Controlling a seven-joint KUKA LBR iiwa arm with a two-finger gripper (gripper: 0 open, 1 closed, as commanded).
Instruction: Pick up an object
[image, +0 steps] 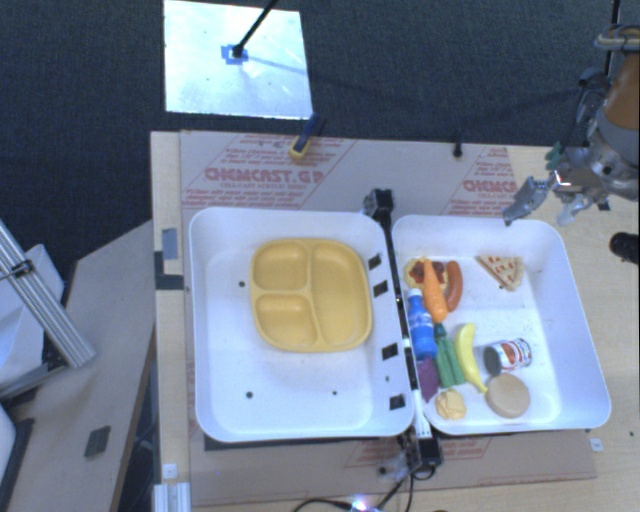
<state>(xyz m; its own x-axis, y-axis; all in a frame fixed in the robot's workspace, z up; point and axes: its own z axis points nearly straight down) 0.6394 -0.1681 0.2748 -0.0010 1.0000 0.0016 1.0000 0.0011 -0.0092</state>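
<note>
The gripper (548, 198) hovers, fingers spread, holding nothing. The can (508, 355) looks light, stiff, slippery; grip across its sides.

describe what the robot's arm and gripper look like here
The arm at the upper right is grey metal with a tan, orange-tinted section above the wrist. A dark cable runs down beside it. The gripper is silvery grey, with two slim, light metal fingers.

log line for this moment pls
gripper: open, above right bin's far corner | held: nothing | toy food: in right bin | yellow tray: left bin
</note>
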